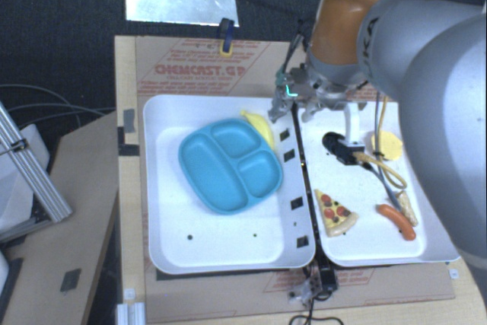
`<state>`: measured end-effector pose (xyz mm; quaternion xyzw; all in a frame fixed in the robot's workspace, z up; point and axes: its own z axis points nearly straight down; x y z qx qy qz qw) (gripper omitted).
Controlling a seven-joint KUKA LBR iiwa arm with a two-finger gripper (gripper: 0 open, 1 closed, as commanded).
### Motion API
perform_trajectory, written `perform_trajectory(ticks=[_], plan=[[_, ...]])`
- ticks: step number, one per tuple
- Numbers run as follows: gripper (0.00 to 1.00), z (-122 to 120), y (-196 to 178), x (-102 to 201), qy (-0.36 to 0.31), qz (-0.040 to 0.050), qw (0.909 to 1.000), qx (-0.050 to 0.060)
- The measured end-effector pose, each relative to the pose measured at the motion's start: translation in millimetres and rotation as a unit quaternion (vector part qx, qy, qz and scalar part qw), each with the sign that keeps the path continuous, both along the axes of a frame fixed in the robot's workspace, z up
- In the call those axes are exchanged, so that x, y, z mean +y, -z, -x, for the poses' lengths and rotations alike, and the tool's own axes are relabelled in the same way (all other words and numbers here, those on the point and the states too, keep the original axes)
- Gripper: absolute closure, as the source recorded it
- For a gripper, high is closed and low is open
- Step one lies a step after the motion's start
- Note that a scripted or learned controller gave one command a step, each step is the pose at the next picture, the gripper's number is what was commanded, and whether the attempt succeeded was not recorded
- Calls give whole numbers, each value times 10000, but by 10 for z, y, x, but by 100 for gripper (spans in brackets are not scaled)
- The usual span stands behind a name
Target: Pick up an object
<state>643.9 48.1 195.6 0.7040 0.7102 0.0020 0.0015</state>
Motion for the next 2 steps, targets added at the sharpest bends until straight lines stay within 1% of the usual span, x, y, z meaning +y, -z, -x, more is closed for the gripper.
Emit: perform_trajectory(ticks=[1, 2], plan=[[100, -9, -113, 4, -18, -5, 10000, -18], [0, -8, -109, 2, -21, -1, 10000, -14]])
